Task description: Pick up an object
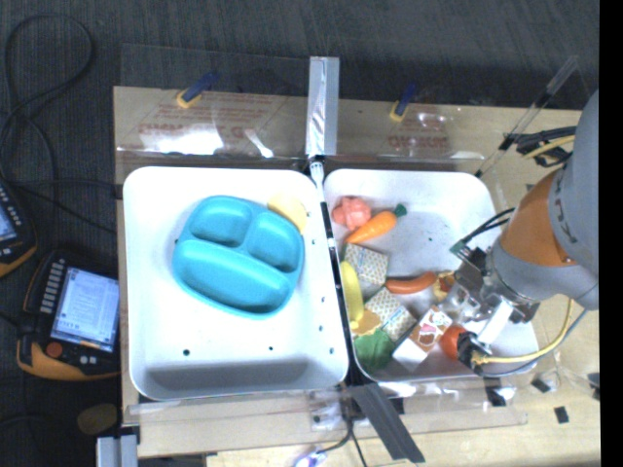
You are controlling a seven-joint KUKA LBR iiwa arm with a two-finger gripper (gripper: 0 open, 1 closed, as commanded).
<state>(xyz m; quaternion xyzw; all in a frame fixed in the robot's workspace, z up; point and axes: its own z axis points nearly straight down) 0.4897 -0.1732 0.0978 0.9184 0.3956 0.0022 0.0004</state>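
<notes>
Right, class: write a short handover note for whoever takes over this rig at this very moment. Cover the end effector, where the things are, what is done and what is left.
End effector: down in the right bin, near its right side, among the toys; grip state can't be read.
Right bin: carrot, pink toy, sausage, banana, small boxes.
Left bin: blue tray, with a yellow piece at its far right edge.
Done: arm has reached the pile.
Left: confirm a grasp and lift one object.

Both bins (146, 290) look like smooth white plastic, the blue tray (238, 253) is glossy plastic too, and the surface (467, 129) looks like bare matt wood.
</notes>
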